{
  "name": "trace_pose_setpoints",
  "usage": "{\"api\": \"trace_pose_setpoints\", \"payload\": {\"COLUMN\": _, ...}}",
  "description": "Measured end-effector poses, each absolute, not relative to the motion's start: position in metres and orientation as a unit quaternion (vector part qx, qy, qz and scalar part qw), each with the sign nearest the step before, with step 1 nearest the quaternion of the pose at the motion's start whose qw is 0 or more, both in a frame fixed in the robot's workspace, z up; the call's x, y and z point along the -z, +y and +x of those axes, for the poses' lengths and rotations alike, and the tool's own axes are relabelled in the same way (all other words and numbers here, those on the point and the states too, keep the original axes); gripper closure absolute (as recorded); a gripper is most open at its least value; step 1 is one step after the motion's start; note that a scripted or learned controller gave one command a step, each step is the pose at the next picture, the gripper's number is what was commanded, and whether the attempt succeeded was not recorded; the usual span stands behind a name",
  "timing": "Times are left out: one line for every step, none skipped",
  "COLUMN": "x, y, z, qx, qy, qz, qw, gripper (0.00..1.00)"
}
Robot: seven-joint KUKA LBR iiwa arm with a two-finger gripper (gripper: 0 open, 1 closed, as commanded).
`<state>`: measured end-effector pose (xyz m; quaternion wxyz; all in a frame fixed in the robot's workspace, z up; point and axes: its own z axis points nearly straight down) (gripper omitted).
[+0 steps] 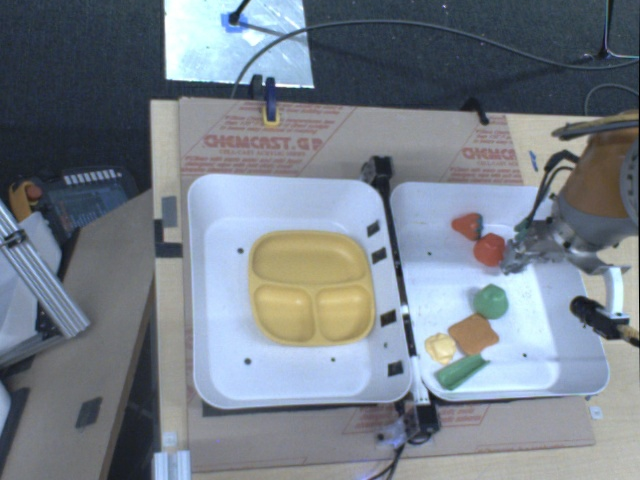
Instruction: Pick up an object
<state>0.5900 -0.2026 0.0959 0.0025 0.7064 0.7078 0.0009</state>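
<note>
The right bin [570, 368] holds several toy foods. A red piece with a grey-green end [466, 226] lies near the back, and a round red piece [488, 251] sits just in front of it. Further forward are a green round piece [490, 301], an orange-brown slab [473, 334], a small yellow piece [440, 347] and a long green piece [461, 372]. My gripper [517, 254] is low in the right bin, right beside the round red piece on its right side. Nothing visibly hangs from it.
The left bin [215, 368] carries a yellow divided plate [310, 288]. A black divider with clips [392, 288] runs between the bins. The arm's orange band [605, 173] hangs over the right bin's far right edge. Cables cross the dark floor behind the bench.
</note>
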Motion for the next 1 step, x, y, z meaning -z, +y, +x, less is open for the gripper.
{"api": "trace_pose_setpoints", "payload": {"x": -0.1588, "y": -0.2030, "z": 0.5986, "qx": -0.0019, "qy": 0.709, "qz": 0.706, "qw": 0.004, "gripper": 1.00}}
